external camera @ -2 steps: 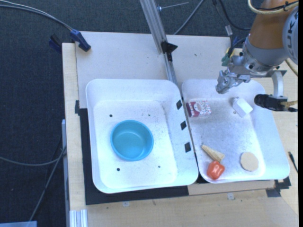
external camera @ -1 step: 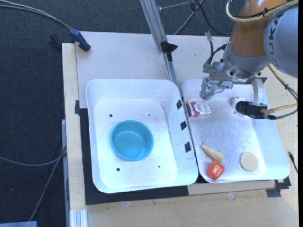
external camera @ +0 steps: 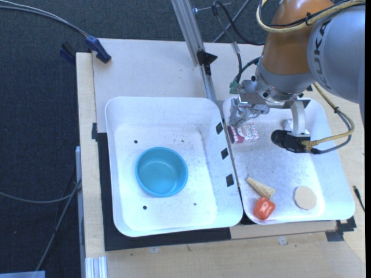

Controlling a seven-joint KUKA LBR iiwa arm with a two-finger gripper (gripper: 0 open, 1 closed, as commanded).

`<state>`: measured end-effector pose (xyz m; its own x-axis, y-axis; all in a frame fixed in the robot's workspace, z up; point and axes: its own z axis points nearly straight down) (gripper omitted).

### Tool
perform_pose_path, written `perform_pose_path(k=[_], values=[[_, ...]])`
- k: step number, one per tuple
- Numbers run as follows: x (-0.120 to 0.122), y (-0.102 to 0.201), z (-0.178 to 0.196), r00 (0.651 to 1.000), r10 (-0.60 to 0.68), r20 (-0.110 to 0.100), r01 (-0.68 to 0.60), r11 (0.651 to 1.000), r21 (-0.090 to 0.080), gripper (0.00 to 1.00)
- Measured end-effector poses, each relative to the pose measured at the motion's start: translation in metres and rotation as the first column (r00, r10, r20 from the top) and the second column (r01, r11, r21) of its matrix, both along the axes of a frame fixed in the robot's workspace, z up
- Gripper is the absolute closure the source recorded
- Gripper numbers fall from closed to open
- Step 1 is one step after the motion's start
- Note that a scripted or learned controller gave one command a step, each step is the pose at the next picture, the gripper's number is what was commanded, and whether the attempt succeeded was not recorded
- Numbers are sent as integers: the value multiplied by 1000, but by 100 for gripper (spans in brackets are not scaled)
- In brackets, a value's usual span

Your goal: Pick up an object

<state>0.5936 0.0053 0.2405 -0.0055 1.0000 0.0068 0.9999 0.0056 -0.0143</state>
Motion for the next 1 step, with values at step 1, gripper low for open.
perform_pose_path(k=[1], values=[[-21, 63, 1, 1000, 2, -2, -2, 1000, 0, 100]])
